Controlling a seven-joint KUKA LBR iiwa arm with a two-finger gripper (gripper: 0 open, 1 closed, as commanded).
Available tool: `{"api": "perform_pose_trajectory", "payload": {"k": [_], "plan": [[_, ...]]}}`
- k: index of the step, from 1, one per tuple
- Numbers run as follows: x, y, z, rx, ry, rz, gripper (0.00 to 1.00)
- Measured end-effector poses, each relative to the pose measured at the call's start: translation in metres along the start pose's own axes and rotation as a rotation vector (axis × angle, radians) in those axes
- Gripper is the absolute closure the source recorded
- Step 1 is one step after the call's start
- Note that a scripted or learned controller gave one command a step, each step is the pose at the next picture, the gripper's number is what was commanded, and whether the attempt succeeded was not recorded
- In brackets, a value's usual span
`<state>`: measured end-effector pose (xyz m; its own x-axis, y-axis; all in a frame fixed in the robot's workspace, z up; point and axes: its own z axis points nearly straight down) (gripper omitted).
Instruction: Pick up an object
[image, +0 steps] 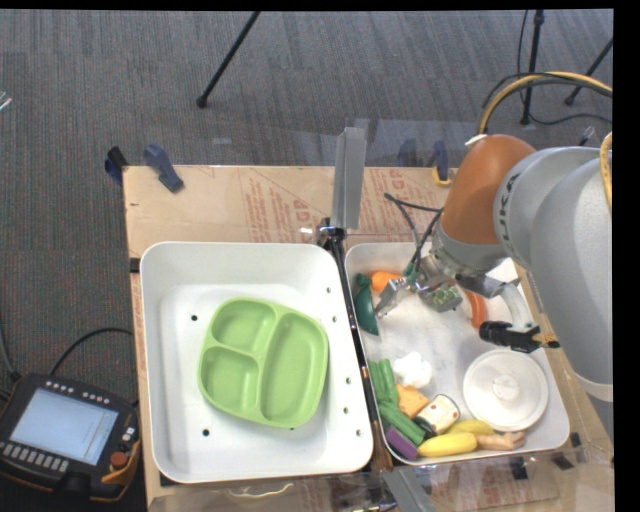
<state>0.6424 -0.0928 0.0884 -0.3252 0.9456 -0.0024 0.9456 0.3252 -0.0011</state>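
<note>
My gripper (425, 290) hangs low over the back of the right bin (555, 440), reaching in from the right under the orange wrist band. A small dark green lumpy piece (446, 298) sits right at its tip; whether it is held is unclear. An orange toy (384, 281) and a dark green vegetable (366, 312) lie just left of the gripper. A red-orange piece (478, 309) lies to its right.
The right bin also holds a white round lidded bowl (505, 389), a white fluffy lump (413, 369), green pods (386, 381), a yellow banana (447, 444) and a purple piece (400, 444). A green divided plate (264, 361) lies in the left bin (165, 290).
</note>
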Motion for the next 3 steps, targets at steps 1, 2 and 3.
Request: {"api": "perform_pose_trajectory", "payload": {"k": [1,2,3], "plan": [[0.030,-0.088,0.000,-0.001,-0.004,-0.018,0.00],[0.054,-0.158,0.001,-0.001,0.003,-0.052,0.00],[0.056,-0.144,0.002,0.003,0.005,0.183,0.00]]}}
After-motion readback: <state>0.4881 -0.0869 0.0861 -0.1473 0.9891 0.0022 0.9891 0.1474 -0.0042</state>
